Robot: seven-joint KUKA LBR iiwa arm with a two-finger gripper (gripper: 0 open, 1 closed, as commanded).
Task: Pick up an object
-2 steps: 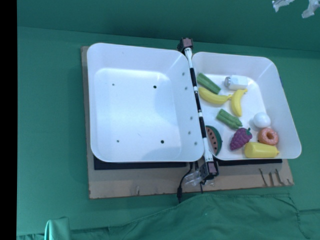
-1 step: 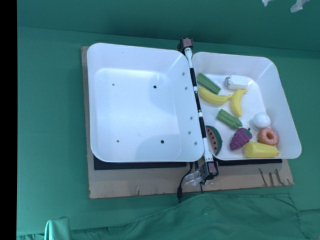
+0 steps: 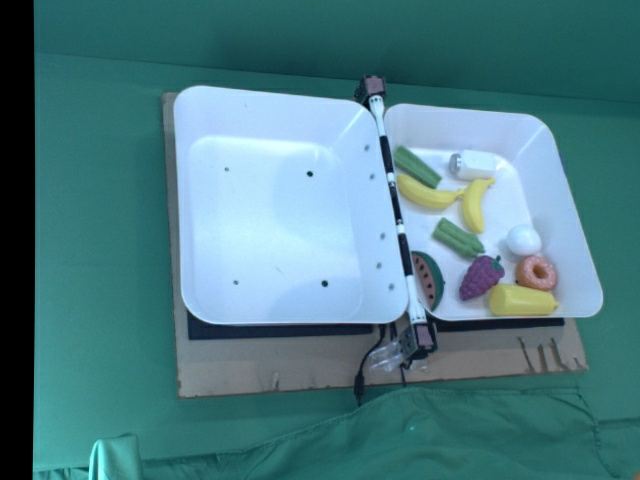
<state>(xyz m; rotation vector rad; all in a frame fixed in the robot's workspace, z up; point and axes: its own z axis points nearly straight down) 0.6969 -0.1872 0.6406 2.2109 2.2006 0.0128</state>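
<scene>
You cannot tell how the jaws stand, wide or narrow, nor whether they touch anything. Everything you could pick lies in the right bin [image 3: 565, 183]: two bananas [image 3: 430, 193] [image 3: 475, 204] near the middle, a green vegetable [image 3: 417, 166] above them and another [image 3: 458, 237] below, a small white bottle [image 3: 473, 164] by the far wall, a white ball [image 3: 523, 239], a doughnut [image 3: 537, 272], purple grapes [image 3: 481, 277], a yellow wedge [image 3: 522, 301] and a watermelon slice [image 3: 428, 278] against the near-left wall. The left bin [image 3: 280, 208] sits just beside it, both on a cardboard sheet [image 3: 230, 368] on the green tabletop [image 3: 100, 268].
</scene>
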